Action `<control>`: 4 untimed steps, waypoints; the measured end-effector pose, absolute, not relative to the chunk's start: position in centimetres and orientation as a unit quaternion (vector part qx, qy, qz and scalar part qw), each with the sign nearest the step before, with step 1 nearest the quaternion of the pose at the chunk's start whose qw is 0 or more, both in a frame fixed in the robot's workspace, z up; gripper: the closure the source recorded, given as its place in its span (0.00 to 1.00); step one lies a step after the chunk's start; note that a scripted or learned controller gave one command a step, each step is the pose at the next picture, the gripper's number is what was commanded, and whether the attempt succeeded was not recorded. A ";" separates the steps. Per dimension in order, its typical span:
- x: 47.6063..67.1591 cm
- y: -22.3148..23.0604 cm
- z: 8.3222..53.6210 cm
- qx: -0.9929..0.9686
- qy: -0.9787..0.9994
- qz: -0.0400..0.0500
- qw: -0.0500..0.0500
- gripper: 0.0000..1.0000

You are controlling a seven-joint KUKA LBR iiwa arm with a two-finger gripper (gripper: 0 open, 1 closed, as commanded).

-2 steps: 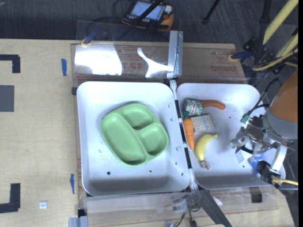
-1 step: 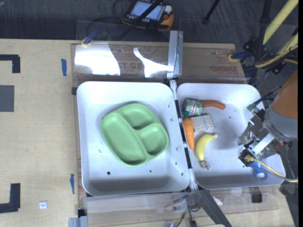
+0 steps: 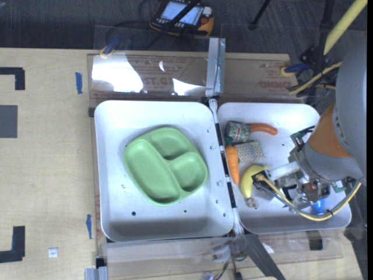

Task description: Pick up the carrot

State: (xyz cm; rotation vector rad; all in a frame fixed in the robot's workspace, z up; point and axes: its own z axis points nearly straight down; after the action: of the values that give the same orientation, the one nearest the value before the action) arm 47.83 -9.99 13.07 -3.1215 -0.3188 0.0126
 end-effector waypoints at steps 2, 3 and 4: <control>47.9 -20.3 14.4 -0.993 -0.119 0.003 0.003 0.00; 48.0 -13.9 9.1 -0.972 -0.235 -0.002 -0.005 0.00; 48.4 -19.3 8.5 -0.991 -0.136 -0.001 0.013 0.00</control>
State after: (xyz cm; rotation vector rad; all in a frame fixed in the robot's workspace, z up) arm 48.41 -19.28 8.49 -3.0871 -0.4250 -0.0027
